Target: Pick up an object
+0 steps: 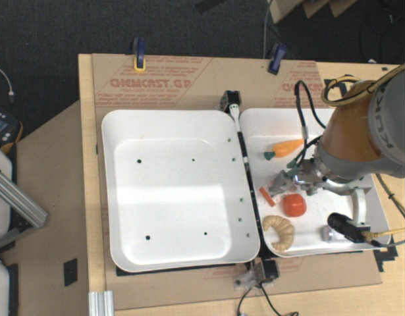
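Observation:
My gripper (286, 182) hangs over the right bin (255, 120), between an orange carrot with a green tip (285, 149) behind it and a red tomato (294, 205) just in front of it. Nearer the bin's front edge lies a tan croissant (279, 232). A small red stick (267, 197) rests to the left of the tomato, close to the bin's left wall. Nothing shows in the gripper's grasp.
The left bin (116, 176) is a wide white tray beside the right one, sharing a dark divider rail (245, 170). Both bins stand on a cardboard sheet (156, 78) held by clamps at the back. The arm (360, 137) covers the right bin's right side.

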{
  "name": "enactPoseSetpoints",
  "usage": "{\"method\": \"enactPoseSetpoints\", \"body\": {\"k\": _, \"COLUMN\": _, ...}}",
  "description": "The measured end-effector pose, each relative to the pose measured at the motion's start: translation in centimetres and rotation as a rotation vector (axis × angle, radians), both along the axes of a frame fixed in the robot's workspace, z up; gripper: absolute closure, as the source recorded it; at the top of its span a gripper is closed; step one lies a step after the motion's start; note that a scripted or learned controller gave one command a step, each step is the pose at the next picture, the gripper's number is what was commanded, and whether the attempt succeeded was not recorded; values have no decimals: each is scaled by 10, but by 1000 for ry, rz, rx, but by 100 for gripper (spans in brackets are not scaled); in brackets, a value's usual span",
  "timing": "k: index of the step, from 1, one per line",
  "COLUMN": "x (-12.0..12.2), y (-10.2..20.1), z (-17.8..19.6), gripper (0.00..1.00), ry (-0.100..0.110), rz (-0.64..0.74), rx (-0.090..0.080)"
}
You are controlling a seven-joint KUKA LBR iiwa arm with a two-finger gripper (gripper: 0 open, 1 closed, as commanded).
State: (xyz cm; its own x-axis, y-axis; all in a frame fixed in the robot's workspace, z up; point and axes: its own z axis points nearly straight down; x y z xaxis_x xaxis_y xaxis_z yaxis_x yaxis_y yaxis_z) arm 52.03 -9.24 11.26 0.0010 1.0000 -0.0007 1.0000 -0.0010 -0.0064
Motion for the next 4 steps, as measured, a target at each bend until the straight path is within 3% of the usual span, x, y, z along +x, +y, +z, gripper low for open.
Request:
{"method": "enactPoseSetpoints", "body": {"k": 1, "x": -44, "y": -21, "z": -6, "gripper": 0, "ry": 4, "rz": -3, "rx": 3}}
{"method": "enactPoseSetpoints", "body": {"k": 2, "x": 15, "y": -9, "z": -23, "gripper": 0, "ry": -7, "rz": 5, "rx": 1}}
{"method": "enactPoseSetpoints", "body": {"k": 3, "x": -42, "y": -23, "z": -30, "gripper": 0, "ry": -3, "rz": -3, "rx": 2}}
{"method": "enactPoseSetpoints", "body": {"k": 4, "x": -41, "y": -24, "z": -22, "gripper": 0, "ry": -5, "rz": 0, "rx": 0}}
